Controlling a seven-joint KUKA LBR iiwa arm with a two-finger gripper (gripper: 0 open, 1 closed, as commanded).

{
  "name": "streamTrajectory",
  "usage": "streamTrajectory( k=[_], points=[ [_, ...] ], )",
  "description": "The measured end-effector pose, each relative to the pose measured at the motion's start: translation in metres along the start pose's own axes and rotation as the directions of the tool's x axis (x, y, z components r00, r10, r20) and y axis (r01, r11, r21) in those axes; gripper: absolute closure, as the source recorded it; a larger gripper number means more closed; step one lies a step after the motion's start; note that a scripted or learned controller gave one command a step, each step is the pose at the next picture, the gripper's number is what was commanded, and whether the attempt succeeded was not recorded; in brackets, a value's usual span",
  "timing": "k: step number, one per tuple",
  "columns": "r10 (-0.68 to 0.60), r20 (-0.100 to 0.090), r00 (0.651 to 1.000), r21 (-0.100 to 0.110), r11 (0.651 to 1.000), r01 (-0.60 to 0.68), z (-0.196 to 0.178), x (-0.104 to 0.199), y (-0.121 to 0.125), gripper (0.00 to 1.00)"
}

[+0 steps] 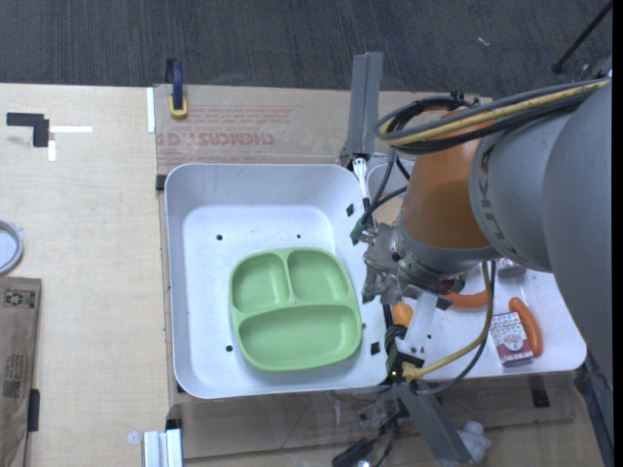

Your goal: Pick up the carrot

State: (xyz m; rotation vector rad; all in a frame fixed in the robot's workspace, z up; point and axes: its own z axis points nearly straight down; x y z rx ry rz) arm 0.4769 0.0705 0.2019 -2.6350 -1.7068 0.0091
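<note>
The carrot (470, 299) lies in the right bin (560, 305). It is orange, and the part in view pokes out from under the arm's wrist. The rest of it is hidden, so I cannot tell how long it is or which way its tip points.

Just to the right of the carrot is a small packet (510, 338) with red and white on it. Beside the packet, a little farther from the carrot, is another orange thing (528, 323) that looks like a small sausage or a second carrot. I cannot tell which.

The arm (506, 202) hangs right over the carrot and covers most of that bin. The jaws are somewhere under the wrist, by the carrot, but the arm blocks them. I cannot tell if they are wide, narrow, or holding anything.

Well to the left of the carrot, in the left bin (180, 261), sits a green plate (292, 309) with three sections. Both bins rest on the counter (78, 261).

What could go wrong? The jaws may close on the packet or the other orange thing, because they lie so close to the carrot. The carrot is round, so it may roll or slip out if it is pinched near its end.
</note>
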Motion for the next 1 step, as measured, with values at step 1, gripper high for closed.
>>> streamTrajectory(
  k=[1],
  points=[
    [-0.106,0.0,0.994,-0.003,0.994,0.106,-0.0789,-0.0712,0.0326,1.0]
  ],
)
